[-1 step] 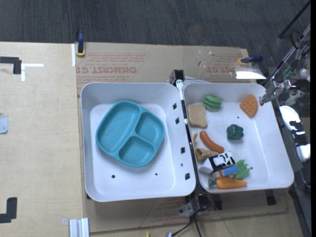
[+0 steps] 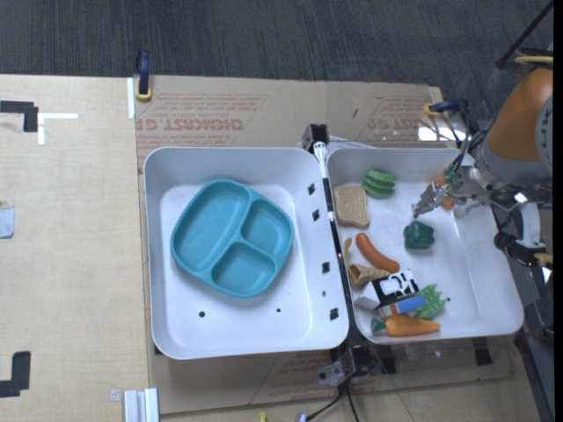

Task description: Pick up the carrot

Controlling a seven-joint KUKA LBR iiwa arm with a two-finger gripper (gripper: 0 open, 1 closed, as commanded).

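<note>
Two shallow white bins sit side by side on the bench. The left bin [image 2: 167, 323] carries a teal divided plate [image 2: 232, 236], set at a tilt across its floor. The right bin [image 2: 493, 306] holds the clutter: the carrot [image 2: 412, 326] lies on its side near the front wall, orange, with its narrow end pointing right, just beside a blue-and-white piece [image 2: 400, 304] and a leafy green toy [image 2: 431, 301] that sit right behind it. Further back in the same bin are a slice of bread [image 2: 351, 205] close to the dividing wall, a green ridged item [image 2: 380, 182] near the back, a reddish sausage [image 2: 376, 253] lying diagonally in the middle, a tan scrap [image 2: 361, 274] beside it, and a dark green lump [image 2: 419, 235] — possibly broccoli, though it is too small to be sure. The arm comes in from the right, orange band above the wrist, and the gripper [image 2: 431, 200] hangs over the back right part of the right bin, above and just behind the dark green lump and well apart from the carrot. Its thin fingers [image 2: 424, 204] point down and left; whether they are spread or closed I cannot tell — the metalwork is too small and tangled at this slant — and nothing visibly sits between them.
</note>
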